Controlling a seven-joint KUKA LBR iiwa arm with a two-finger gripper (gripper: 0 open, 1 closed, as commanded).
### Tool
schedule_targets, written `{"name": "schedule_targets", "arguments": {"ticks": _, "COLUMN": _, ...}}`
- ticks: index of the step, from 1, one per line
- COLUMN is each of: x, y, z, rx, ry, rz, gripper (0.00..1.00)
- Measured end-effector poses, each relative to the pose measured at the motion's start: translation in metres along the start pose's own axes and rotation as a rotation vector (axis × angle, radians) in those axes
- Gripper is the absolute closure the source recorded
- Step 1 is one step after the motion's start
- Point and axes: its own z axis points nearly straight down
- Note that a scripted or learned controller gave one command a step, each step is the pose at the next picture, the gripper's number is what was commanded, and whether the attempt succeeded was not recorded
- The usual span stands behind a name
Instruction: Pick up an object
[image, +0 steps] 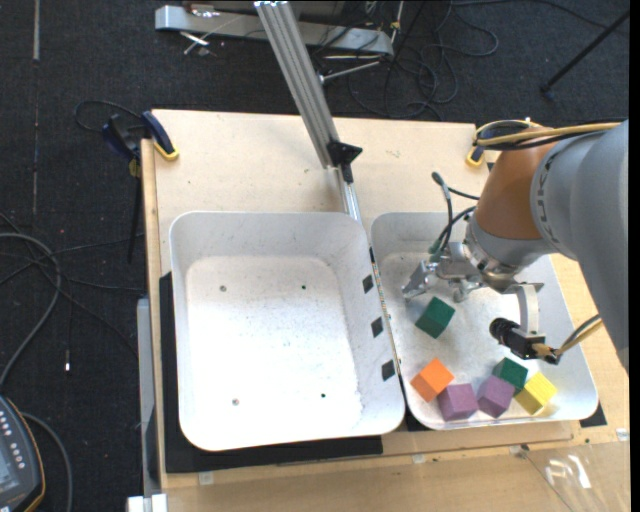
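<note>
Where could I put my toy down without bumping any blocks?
The left bin has bare floor from wall to wall. In the right bin, a small patch by the far rim is bare. It gets crowded at the near edge, where the orange block, two purple blocks, a small green block and a yellow block bunch together. The gripper hangs over the big green block.
</note>
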Motion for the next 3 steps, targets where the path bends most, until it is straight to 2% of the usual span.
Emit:
{"name": "schedule_targets", "arguments": {"ticks": 1, "x": 0.006, "y": -0.024, "z": 0.000, "rx": 0.001, "ry": -0.001, "rz": 0.000, "gripper": 0.00}}
{"name": "schedule_targets", "arguments": {"ticks": 2, "x": 0.006, "y": -0.024, "z": -0.010, "rx": 0.000, "ry": 0.000, "rz": 0.000, "gripper": 1.00}}
{"name": "schedule_targets", "arguments": {"ticks": 3, "x": 0.055, "y": 0.004, "z": -0.105, "rx": -0.010, "ry": 0.000, "rz": -0.008, "gripper": 1.00}}
